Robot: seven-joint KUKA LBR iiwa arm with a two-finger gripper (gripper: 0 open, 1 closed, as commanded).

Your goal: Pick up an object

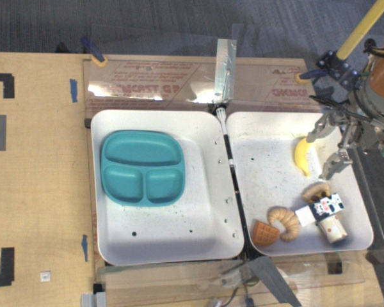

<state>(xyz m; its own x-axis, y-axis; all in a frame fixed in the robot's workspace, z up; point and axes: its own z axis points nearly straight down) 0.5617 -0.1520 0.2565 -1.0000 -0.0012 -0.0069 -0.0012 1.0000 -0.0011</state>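
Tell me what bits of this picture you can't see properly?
- Grey arm: cut off by the camera view's right edge.
- Pincer: too small and blurry to judge.
- White carton with black patches: print too small to read.
- Yellow plastic banana: partly behind the pincer.

**A:** Where do we see the arm?

**B:** We see it entering at the right edge of the camera view, over the far right corner of the right-hand bin. Only its lower end is in frame: grey metal, cabling and black fittings.

**A:** And the gripper (330, 147)?

**B:** We see it hanging low over the bin's right side, near the right rim. Two metal fingers (317, 129) point down and toward the left, one nearer the far rim, the other nearer the front.

**A:** Finger state?

**B:** We read them as spread, with a clear gap between the tips and nothing held in that gap.
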